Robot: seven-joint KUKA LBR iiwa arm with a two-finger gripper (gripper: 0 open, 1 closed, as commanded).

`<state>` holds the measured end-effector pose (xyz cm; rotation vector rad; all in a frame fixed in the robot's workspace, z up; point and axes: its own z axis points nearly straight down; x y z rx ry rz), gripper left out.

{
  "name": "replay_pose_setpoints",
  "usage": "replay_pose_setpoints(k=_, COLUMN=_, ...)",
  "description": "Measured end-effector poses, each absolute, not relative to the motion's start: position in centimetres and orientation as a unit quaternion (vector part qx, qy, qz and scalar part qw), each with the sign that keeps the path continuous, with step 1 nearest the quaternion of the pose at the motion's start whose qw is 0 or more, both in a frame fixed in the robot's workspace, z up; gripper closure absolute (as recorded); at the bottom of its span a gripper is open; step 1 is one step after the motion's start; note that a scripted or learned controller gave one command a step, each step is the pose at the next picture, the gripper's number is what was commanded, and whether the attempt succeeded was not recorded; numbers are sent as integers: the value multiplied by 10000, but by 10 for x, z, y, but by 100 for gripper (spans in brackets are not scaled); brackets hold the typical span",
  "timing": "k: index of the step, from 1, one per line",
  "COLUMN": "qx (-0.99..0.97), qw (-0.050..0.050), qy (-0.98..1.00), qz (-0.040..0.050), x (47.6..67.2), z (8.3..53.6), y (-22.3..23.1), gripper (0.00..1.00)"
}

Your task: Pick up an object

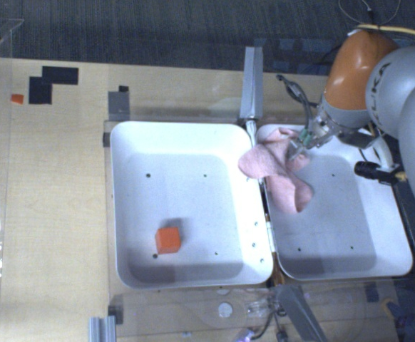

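Note:
A pink cloth lies crumpled at the far left corner of the right bin, with one fold draped over the divider onto the left bin's rim. My gripper comes in from the right and is shut on the cloth's upper right part, which bunches up between its fingers. A small orange cube rests on the floor of the left bin, near its front left, far from the gripper.
A grey metal post stands behind the gap between the bins. Black and orange markers sit on the bench at the far left. A black fitting juts over the right bin's right side.

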<state>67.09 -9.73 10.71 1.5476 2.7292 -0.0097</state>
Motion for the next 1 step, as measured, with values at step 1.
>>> replay_pose_setpoints(k=1, qx=3134, qw=38, qy=9496, qz=14, x=671, z=183, y=-77, gripper=100)
